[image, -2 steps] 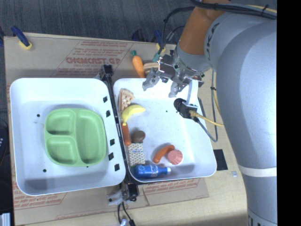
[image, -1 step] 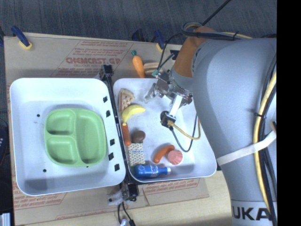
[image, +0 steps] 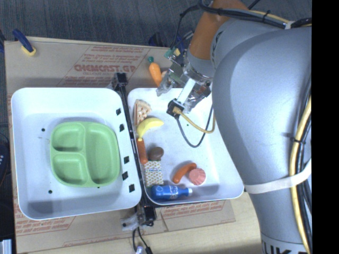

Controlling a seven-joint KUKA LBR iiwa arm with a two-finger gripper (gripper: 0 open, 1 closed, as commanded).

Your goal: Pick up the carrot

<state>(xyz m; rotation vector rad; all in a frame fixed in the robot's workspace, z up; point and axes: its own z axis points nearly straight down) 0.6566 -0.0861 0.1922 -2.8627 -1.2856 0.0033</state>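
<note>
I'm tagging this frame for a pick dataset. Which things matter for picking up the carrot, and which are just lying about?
Job:
carrot
gripper

Lying about:
green divided plate
banana
waffle piece
sausage
blue bottle

Left bin (image: 21,142) holds a green divided plate (image: 85,153), lying flat near its middle. Right bin (image: 222,168): waffle wedge (image: 141,110) at the upper left with a banana (image: 150,125) just below it; a thin orange stick (image: 142,150) along the left wall beside a brown round piece (image: 155,153); a patterned carton (image: 153,172) under those. Sausage (image: 184,172) touching a pink round piece (image: 197,176); blue bottle (image: 168,192) lying along the near wall.
</note>
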